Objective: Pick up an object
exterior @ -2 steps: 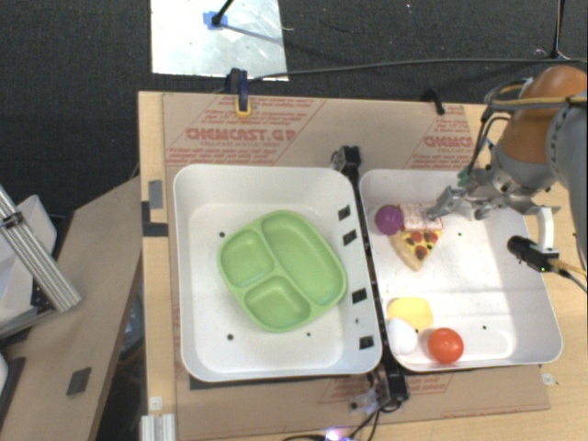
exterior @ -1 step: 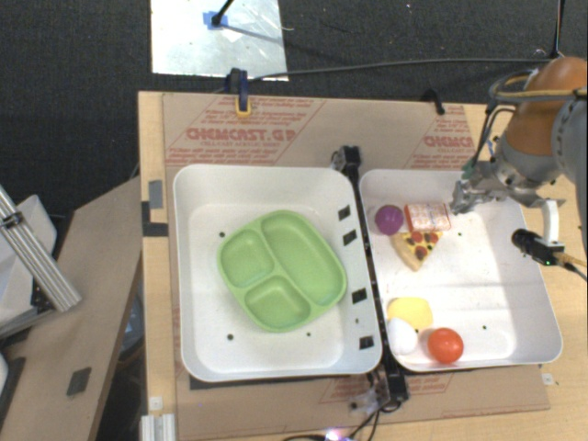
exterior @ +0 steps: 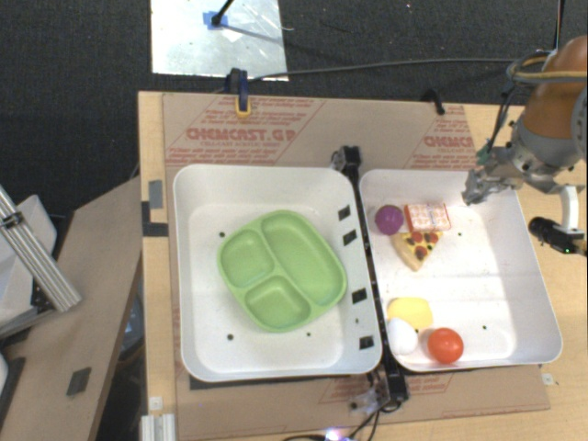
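Over on the left, a green divided plate point(exterior: 280, 269) is seen lying in the left bin point(exterior: 197, 200). Across in the right bin point(exterior: 528, 283), small toys are gathered: a purple ball point(exterior: 389, 218), a pizza slice point(exterior: 418, 246), a red-and-white box point(exterior: 428, 216), a yellow piece point(exterior: 410, 311), a white egg point(exterior: 401, 335), a red tomato point(exterior: 446, 344). All are judged light, hard plastic; round ones may slip, so the flat-sided box is favoured, taken across its width. The gripper point(exterior: 478, 186) is poised over the bin's far right corner; its jaw state cannot be told

- divided plate point(exterior: 281, 270) lies in the left bin point(exterior: 197, 274);
- right bin point(exterior: 514, 274) just beside the left bin holds ball point(exterior: 390, 218), pizza slice point(exterior: 418, 246), tomato point(exterior: 446, 344), egg point(exterior: 401, 335);
- gripper point(exterior: 478, 189) above that bin's far edge
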You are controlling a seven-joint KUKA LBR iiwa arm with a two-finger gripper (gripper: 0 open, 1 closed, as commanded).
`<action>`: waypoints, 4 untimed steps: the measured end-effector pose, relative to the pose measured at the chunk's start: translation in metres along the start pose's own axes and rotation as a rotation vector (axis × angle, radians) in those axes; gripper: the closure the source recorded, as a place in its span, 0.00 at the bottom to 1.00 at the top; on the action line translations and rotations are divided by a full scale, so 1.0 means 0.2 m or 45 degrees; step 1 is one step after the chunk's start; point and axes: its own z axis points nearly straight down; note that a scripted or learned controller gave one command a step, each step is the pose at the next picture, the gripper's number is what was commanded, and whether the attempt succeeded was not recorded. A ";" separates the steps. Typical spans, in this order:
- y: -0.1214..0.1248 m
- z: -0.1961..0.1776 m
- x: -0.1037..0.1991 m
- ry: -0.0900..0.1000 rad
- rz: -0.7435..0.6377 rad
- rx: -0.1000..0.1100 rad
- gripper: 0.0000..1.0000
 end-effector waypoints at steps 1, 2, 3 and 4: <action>0.04 -0.31 0.03 -0.001 -0.003 -0.004 1.00; 0.04 -0.51 0.03 0.000 -0.003 -0.001 1.00; 0.06 -0.53 0.32 0.002 -0.007 0.003 1.00; 0.08 -0.55 0.61 0.003 -0.007 0.004 1.00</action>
